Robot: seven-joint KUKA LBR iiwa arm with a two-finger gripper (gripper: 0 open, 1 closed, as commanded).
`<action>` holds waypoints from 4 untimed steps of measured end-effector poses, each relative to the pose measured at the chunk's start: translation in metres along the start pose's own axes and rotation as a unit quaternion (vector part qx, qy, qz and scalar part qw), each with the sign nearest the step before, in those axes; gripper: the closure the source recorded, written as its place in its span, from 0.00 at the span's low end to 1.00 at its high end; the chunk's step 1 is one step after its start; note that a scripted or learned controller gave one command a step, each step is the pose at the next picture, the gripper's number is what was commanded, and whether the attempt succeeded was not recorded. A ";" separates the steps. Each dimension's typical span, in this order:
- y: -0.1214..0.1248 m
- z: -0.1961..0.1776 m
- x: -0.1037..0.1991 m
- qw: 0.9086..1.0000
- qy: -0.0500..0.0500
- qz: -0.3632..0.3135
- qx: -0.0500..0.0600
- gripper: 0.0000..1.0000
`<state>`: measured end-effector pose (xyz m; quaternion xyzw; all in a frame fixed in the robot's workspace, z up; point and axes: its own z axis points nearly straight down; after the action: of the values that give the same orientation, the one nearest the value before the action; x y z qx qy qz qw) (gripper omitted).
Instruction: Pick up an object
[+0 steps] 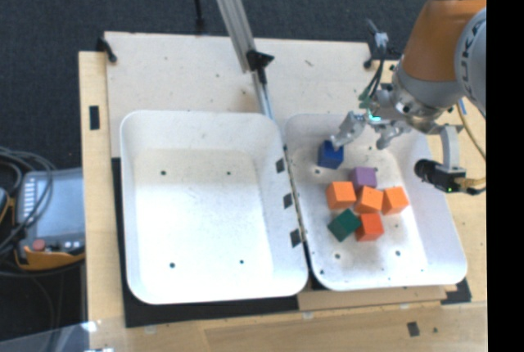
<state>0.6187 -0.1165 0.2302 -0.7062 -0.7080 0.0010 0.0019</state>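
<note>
Several small cubes lie in the right bin point(426, 260). A blue cube point(331, 154) sits apart near the bin's back left. Behind a tight cluster of orange cubes point(341, 194) rests a purple cube point(365, 177), and a green cube point(345, 224) lies at the cluster's front. My gripper point(366, 132) hangs over the back of this bin, fingers spread open with nothing between them. Its left finger point(348, 129) is just above and to the right of the blue cube.
The left bin point(205, 203) adjoins the right one along a shared rim with black clips. A slanted aluminium rail point(233, 6) rises from behind the bins. A black fitting on a cable point(438, 172) hangs from the wrist over the right bin's right side.
</note>
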 end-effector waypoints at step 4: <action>0.009 0.133 -0.007 1.000 -0.003 0.003 -0.003 0.00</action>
<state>0.6275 -0.1231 0.0969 -0.7087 -0.7056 0.0004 -0.0024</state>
